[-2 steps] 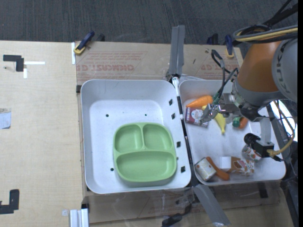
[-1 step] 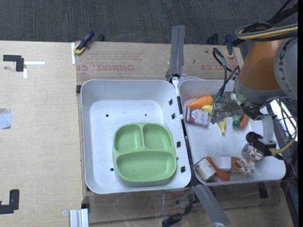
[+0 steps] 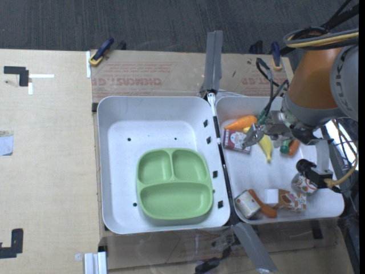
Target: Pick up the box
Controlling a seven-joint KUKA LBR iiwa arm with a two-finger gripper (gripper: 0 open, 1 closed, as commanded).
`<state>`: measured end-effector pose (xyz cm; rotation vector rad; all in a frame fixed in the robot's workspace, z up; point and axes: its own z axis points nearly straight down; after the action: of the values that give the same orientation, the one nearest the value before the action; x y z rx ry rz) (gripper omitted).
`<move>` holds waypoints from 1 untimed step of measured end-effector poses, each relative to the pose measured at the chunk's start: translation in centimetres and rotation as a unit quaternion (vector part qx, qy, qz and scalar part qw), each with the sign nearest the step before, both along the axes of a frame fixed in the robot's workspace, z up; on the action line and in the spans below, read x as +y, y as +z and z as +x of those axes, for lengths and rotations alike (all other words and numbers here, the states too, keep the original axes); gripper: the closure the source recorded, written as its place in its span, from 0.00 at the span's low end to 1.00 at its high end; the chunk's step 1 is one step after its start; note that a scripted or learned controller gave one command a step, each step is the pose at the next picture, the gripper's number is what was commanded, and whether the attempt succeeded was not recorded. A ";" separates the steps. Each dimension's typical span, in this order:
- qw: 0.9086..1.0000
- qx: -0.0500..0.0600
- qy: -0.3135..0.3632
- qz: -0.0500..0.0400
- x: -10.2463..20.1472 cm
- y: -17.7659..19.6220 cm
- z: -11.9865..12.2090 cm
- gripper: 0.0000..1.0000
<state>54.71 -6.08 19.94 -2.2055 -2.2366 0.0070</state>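
The box [image 3: 232, 139] is small, dark red with a white label, and lies flat in the upper left of the right bin [image 3: 333, 210]. My gripper [image 3: 251, 139] hangs low at the box's right edge, reaching in from the right at a slant. It is touching or nearly touching the box, and nothing is visibly lifted. The grey and orange arm [image 3: 313, 79] covers the bin's upper right corner.
An orange carrot [image 3: 242, 121] lies just above the box, and a yellow banana [image 3: 266, 146] just right of the gripper. A can [image 3: 246, 204], a white cube [image 3: 271, 196] and a patterned packet [image 3: 292, 200] lie along the front. The left bin [image 3: 114, 153] holds a green divided plate [image 3: 174, 184].
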 end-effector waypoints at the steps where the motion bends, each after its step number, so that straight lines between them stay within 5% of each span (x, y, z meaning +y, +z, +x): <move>1: 0.999 -0.001 0.043 0.001 4.8 -0.9 1.6 0.00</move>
<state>56.35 -1.28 19.05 -2.1077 -2.3290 0.0044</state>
